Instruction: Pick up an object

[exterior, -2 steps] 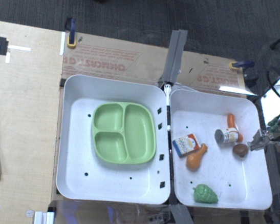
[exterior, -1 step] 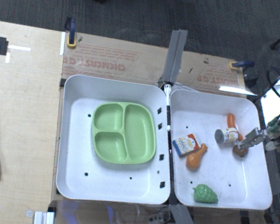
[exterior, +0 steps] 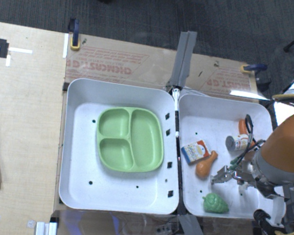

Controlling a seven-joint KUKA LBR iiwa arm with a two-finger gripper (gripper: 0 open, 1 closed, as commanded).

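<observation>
Over the right bin (exterior: 176, 197), we see the gripper (exterior: 223, 176) with its metal fingers (exterior: 219, 178) spread a little and nothing between them; their tips hang just right of the orange drumstick-shaped toy (exterior: 205, 165) and just above the green lumpy object (exterior: 215, 203). Whether they touch the bin floor we cannot tell. We see the arm (exterior: 289, 148) reaching in from the right, its orange band above the wrist. A small printed box (exterior: 195, 151) lies beside the orange toy, and a green divided plate (exterior: 131, 138) sits in the left bin (exterior: 69, 185).
</observation>
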